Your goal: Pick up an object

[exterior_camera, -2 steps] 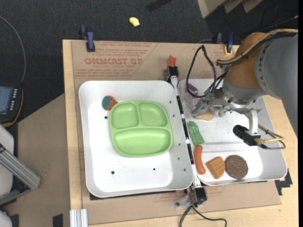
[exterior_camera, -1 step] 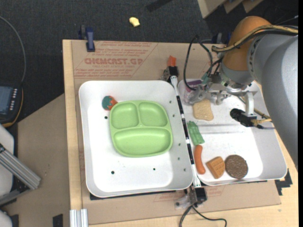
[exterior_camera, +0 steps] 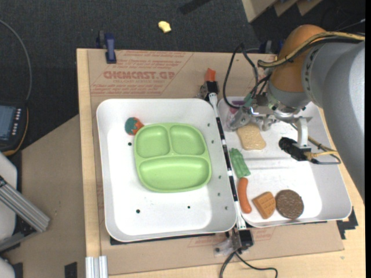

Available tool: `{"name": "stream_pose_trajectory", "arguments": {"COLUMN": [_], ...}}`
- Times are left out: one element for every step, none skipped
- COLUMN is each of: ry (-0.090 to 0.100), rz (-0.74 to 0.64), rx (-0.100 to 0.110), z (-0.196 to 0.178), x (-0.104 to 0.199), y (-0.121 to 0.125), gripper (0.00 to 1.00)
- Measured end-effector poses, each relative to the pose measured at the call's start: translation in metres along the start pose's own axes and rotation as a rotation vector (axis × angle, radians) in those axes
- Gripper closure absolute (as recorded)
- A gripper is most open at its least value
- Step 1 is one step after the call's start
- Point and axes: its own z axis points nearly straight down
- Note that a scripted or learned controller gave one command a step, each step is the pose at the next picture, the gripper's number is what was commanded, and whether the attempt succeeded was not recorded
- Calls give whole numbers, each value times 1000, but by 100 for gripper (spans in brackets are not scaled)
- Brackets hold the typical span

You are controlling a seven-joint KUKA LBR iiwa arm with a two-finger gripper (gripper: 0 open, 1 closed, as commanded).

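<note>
- On the bench, the left bin (exterior_camera: 116, 207) carries a green divided plate (exterior_camera: 171, 156) in its middle, with a small red-and-teal object (exterior_camera: 134, 125) just beside the plate's upper left corner.
- Along the near wall of the right bin (exterior_camera: 333, 204) lie a green strip-shaped piece (exterior_camera: 238, 162) and, below it, a red sausage-shaped piece (exterior_camera: 244, 194).
- At that bin's lower end an orange cracker-like square (exterior_camera: 264, 204) sits just beside a round brown disc (exterior_camera: 288, 203).
- A pale tan slice (exterior_camera: 251, 137) lies at the bin's upper end, directly under the claw (exterior_camera: 255, 116).
- The claw hangs low over that slice, apparently touching or nearly so; how wide it stands, and whether it grips anything, I cannot tell.
- My judgement: the pick is not yet done. Nothing is visibly lifted; closing and raising remain.
</note>
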Motion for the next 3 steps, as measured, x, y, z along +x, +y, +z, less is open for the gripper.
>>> {"name": "stream_pose_trajectory", "arguments": {"ry": [3, 1, 0], "rz": [-2, -1, 0], "rx": [11, 0, 0], "z": [1, 0, 0], "x": [-22, -4, -13], "y": [12, -9, -21], "gripper": [0, 0, 0]}}
